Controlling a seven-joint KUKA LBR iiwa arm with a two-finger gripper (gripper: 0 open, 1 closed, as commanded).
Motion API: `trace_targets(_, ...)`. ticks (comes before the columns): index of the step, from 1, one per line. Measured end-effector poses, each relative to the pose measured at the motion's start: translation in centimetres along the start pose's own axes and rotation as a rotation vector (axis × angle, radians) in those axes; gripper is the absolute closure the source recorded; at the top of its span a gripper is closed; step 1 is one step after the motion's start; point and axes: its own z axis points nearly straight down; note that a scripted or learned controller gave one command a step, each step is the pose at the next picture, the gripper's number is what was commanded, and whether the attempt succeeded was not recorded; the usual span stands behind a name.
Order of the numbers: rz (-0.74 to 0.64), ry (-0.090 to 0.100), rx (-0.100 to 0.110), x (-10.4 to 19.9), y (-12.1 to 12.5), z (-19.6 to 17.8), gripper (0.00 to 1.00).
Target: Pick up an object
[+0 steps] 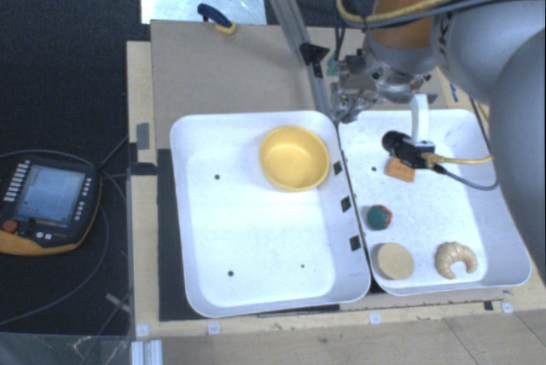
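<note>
My gripper [344, 105] hangs over the far left corner of the right bin [490, 184], close to the wall between the two bins, and I see nothing in it. The right bin holds a small orange block [399, 170], a green and red ball [379, 217], a round tan biscuit [394, 261] and a croissant [455, 259]. These all lie nearer the front than the gripper. A yellow bowl [294, 157] stands upright in the far right part of the left bin [222, 244].
A black connector on a yellow cable [409, 148] hangs from the arm just above the orange block. A slanted metal pole [286, 5] rises behind the bins. A teach pendant [43, 201] lies on the floor at the left.
</note>
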Motion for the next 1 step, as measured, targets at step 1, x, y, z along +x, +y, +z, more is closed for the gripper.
trace_targets(1,0.000,0.000,0.002,5.62,2.16,1.60,1.00)
